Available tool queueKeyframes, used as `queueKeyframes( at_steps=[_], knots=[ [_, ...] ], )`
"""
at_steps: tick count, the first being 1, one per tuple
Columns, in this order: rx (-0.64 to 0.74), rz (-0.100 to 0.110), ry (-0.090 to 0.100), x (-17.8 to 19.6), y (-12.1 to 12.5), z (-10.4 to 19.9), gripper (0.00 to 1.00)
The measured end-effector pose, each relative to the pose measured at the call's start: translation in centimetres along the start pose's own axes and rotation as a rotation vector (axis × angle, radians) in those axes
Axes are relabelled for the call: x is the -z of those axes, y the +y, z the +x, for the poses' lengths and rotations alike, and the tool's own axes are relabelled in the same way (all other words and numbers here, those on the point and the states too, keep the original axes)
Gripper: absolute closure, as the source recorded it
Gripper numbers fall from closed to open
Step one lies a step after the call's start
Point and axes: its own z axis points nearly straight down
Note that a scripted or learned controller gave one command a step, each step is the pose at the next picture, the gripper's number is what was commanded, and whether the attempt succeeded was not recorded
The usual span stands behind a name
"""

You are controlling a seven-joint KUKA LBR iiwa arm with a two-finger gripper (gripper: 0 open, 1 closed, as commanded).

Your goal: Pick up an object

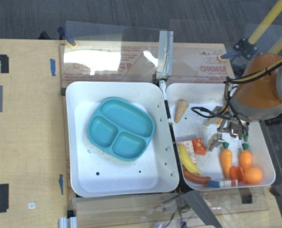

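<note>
Looking down on the bench, we see two shallow white bins side by side: the left bin (79,175) carries a teal divided plate (121,128) with three compartments, tilted a little in the bin's middle, and the right bin (267,148) holds a scatter of toy food. The arm (257,87) reaches in from the right, its orange band above the wrist hanging over the far right part of that bin, and the gripper (220,140) points down toward the bin's middle. We make out two metal fingers (213,143) spread a little apart with only white bin floor between them, so the gripper looks open and grips nothing. Just right of the fingertips and slightly nearer lies a carrot (226,159), upright in the view with its green top toward the gripper; we cannot tell whether the two touch. Right of that carrot is a smaller carrot-like piece (246,157), and nearer still an orange ball-shaped fruit (253,175) beside a small red piece (235,173). Left of the gripper sits a red-and-white packet (197,147), and left of that a banana (187,159) runs along the bin's left wall. At the near edge lies a hot dog (196,177), and at the far left of this bin rests a tan cone-shaped piece (180,109).
</note>
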Motion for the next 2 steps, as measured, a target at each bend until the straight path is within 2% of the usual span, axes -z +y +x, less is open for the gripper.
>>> queueKeyframes(
  at_steps=[1,2],
  knots=[
    [0.163,0.002,-0.004,0.1,-5.3,6.6,0.0],
    [0.186,-0.002,-0.001,0.0,-0.5,0.3,0.0]
  ],
)
